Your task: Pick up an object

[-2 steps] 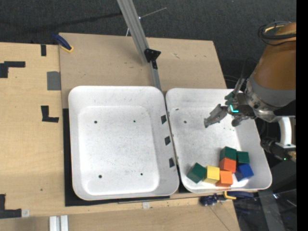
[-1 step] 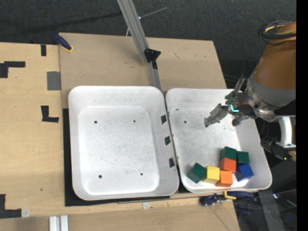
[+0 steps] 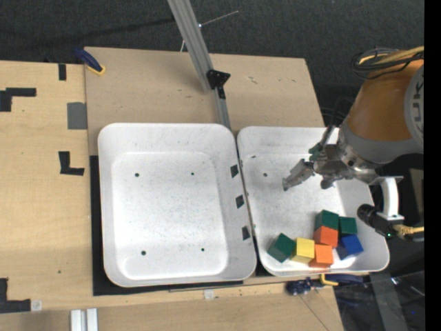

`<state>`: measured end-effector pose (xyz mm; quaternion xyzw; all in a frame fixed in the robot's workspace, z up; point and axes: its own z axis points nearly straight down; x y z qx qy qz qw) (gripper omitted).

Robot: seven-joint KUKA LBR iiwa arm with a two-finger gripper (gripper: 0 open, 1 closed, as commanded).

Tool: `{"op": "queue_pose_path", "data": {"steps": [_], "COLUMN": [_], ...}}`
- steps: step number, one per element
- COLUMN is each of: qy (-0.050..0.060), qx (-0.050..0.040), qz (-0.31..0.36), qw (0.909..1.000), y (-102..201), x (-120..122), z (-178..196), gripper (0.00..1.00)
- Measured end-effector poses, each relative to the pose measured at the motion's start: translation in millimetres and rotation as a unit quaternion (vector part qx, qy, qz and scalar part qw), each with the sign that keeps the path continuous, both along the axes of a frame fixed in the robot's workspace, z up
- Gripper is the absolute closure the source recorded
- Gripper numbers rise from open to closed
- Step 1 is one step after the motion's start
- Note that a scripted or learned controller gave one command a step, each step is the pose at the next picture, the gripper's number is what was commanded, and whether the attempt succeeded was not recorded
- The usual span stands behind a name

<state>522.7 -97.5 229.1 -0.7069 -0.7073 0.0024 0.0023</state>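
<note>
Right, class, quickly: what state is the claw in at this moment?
Claw: over the right bin, above the blocks; open or closed cannot be told.

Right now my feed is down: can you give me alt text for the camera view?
The gripper hangs over the right bin, above bare floor and apart from the blocks. Those blocks, green, yellow, orange and blue, cluster in that bin's near right corner. The left bin sits beside it.

Two white bins [image 3: 169, 133]; blocks [image 3: 324, 243]: three green, two orange, one yellow, one blue.
</note>
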Motion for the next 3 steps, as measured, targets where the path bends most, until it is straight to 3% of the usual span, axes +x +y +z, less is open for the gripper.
{"op": "queue_pose_path", "data": {"steps": [2, 3], "qy": [0.001, -0.001], "qx": [0.0004, 0.0006], "qz": [0.000, 0.001], "qw": [1.0000, 1.0000], "y": [-7.9, -7.0], "x": [-2.1, -1.1], "z": [-107.2, -94.9], "gripper": [0.00, 1.00]}}
